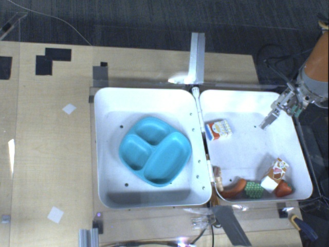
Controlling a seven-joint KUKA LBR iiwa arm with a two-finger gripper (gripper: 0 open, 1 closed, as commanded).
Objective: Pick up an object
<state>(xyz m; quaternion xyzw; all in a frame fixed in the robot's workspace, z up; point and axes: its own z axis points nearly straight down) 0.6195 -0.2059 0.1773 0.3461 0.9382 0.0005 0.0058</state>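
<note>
Down at the front edge nearest you sits the clutter in the right bin (257,107): a brown-and-red sausage-shaped piece (232,186), a green block (253,189), a small white cube (269,183), a red lump (284,190), and an orange-and-white carton (278,169) leaning just above them, all bunched along the bin's near wall.

Now by size. You've got the left bin (108,189), and lying in its middle a blue divided plate (155,151) with three compartments. Beside it the right bin, touching along the shared middle wall. Coming in from your right is the grey arm with its orange band (317,63), reaching over the right bin's far right corner. At its tip the gripper (268,120) hangs above bare bin floor, tilted down toward the left; its fingers look drawn close together, with nothing between them. Smallest standalone: a red-and-white box (219,129) near the middle wall, well apart from the gripper.
</note>
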